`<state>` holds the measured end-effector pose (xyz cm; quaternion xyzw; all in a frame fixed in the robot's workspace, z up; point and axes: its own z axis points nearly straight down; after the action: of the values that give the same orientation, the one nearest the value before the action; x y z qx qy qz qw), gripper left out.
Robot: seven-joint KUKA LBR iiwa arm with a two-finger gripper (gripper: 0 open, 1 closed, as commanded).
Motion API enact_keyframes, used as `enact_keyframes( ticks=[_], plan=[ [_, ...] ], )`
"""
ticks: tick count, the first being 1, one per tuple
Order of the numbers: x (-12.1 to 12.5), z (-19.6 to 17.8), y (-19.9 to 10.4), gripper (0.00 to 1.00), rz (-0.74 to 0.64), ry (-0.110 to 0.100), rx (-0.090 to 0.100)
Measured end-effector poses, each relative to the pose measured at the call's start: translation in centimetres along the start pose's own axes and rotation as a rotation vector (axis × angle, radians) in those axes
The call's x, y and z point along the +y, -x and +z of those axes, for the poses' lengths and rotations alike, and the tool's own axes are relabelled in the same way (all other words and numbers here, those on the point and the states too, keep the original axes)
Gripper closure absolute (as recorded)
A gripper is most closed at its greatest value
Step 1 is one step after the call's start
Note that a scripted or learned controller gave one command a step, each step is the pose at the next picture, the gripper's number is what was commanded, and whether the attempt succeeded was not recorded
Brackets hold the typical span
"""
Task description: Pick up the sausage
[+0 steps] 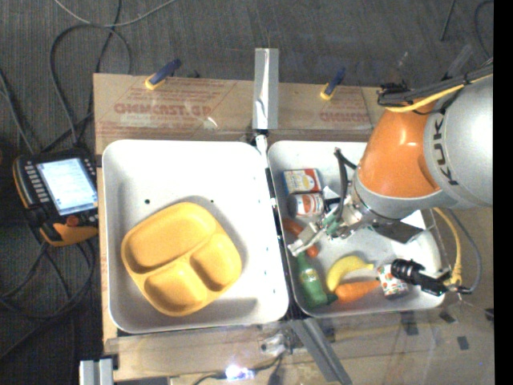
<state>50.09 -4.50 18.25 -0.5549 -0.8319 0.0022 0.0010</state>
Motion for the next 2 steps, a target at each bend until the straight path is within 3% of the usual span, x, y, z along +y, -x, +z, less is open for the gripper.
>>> enact_keyframes(
  ticks=[2],
  plan=[
    [0.6, 0.0, 2.7, 0.0, -0.053, 0.002, 0.0]
  ],
)
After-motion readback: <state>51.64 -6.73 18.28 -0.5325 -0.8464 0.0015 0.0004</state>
